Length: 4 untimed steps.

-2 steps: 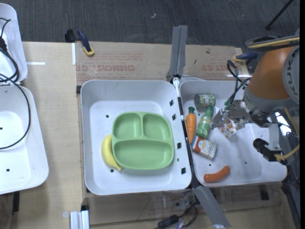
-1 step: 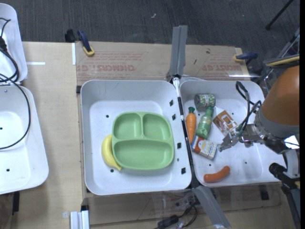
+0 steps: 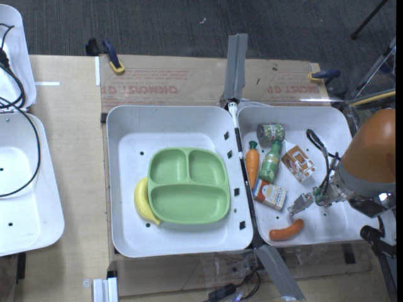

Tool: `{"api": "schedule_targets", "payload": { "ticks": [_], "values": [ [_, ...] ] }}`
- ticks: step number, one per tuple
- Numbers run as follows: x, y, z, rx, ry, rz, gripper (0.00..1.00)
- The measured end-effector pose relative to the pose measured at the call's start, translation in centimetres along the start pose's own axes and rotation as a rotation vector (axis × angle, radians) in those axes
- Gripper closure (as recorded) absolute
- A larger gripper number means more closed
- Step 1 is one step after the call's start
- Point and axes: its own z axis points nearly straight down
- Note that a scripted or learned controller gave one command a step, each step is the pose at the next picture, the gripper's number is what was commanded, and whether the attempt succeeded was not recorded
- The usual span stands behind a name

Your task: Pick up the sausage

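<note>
We see a dark grey carpet (image 3: 189, 11) beyond a pale wooden bench (image 3: 75, 137). A cardboard sheet (image 3: 164, 83) with red print lies on it, held by clamps (image 3: 112, 56) at its far corners. A grey post (image 3: 236, 68) rises at the far side. A white shape (image 3: 25, 187) with a black cable (image 3: 25, 137) sits left.

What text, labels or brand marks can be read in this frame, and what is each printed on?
Red print on the cardboard sheet behind the bins: upside down and too blurred to read.
Small carton in the right bin: printing too small to read.
Orange-and-white box: label too small to read.
Green can: label unreadable.
</note>
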Motion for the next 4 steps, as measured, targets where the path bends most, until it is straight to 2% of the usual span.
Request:
{"api": "schedule_targets", "payload": {
  "ticks": [2,4],
  "values": [
    [-1.2,-0.3,-0.1,-0.002,-0.001,-0.031,0.00],
    [0.4,0.2,0.0,-0.002,-0.001,-0.001,0.00]
  ]
}}
